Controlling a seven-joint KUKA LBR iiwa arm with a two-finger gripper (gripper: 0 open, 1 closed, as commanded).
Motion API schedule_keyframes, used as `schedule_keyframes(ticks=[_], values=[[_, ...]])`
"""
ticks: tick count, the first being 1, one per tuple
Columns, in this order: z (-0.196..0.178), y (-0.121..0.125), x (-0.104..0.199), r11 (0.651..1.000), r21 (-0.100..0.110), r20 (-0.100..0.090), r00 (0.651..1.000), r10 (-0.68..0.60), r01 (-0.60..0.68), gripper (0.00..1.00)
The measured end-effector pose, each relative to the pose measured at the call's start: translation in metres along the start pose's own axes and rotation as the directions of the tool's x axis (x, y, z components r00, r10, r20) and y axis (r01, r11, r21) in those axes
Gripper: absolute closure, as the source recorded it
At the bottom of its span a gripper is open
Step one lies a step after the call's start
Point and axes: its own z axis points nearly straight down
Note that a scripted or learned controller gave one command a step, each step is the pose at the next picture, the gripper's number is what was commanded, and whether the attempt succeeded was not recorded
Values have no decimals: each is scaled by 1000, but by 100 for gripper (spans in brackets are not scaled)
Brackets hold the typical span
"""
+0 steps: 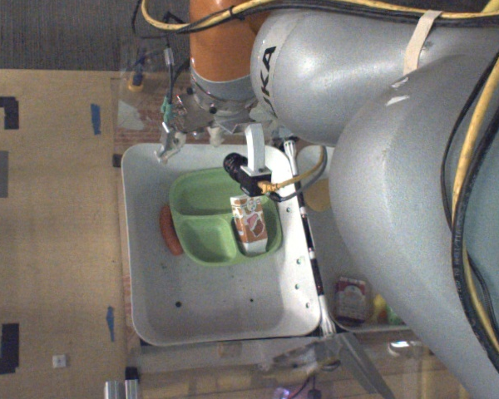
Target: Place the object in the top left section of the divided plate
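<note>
Bench's white bin (150, 306) holds green plate (201, 241); carton (250, 223) lies in its right-hand section. Gripper (170, 144) hangs over bin's far corner, apart from carton; open or clenched, can't tell. Prob. placing's done: you'd verify which section. Orange sausage (170, 231) touches plate's left rim; packet (352, 298) in other bin.

Black lettering (269, 63) on the grey rounded arm housing (324, 65), up and right of the gripper (171, 142): part of "KUKA", turned sideways, only about two letters clear.

Small white and red-brown printed carton (249, 221) in the green divided plate (201, 239), below-right of the gripper: print too small to read.

Red-labelled packet (352, 298), further below-right: illegible.
</note>
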Motion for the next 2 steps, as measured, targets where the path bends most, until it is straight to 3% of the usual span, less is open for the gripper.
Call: schedule_keyframes(ticks=[1,2], values=[[-10,1,1,1000,-4,2,1000,-3,3,100],[-10,1,3,1000,-3,2,1000,-5,5,0]])
